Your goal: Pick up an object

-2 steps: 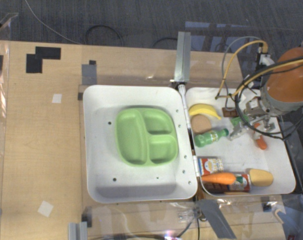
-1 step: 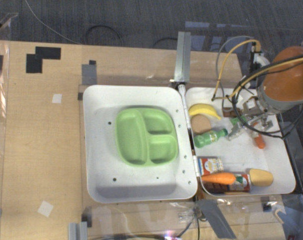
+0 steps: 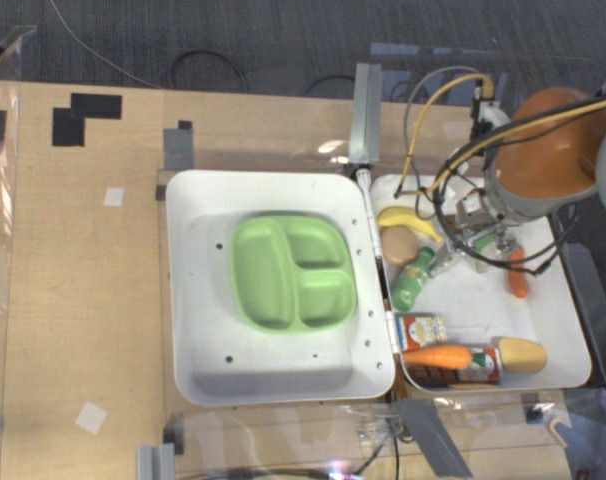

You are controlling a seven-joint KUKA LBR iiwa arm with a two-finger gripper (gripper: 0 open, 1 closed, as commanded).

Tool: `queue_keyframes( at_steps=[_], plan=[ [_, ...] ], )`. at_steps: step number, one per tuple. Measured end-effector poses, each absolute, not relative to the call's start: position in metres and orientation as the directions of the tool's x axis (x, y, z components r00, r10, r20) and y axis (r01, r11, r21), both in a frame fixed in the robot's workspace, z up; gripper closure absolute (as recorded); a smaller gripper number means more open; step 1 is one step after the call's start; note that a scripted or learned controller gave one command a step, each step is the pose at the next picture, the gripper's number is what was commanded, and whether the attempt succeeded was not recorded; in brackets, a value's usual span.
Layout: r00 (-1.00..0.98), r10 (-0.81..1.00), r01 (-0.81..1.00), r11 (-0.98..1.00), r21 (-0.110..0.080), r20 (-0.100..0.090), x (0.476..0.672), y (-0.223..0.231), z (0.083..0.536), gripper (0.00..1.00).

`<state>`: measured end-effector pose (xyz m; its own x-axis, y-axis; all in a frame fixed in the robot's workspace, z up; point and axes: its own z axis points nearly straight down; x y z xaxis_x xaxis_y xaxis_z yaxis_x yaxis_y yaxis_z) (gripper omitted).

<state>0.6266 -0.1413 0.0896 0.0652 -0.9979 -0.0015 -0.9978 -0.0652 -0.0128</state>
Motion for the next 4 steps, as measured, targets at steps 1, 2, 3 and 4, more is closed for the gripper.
queue_keyframes(
  at_steps=[1, 2, 3, 4],
  plan=[
    [0.065, -0.998, -0.998, -0.064, -0.024, -0.005, 0.63, -0.139, 0.104, 1.0],
    [0.051, -0.999, -0.998, -0.051, -0.021, -0.001, 0.643, -0.08, 0.237, 1.0],
    [0.078, -0.997, -0.997, -0.078, -0.016, -0.004, 0.671, -0.013, 0.312, 1.0],
    [0.297, -0.955, -0.955, -0.297, -0.007, 0.0, 0.67, -0.094, 0.273, 1.0]
  ],
)
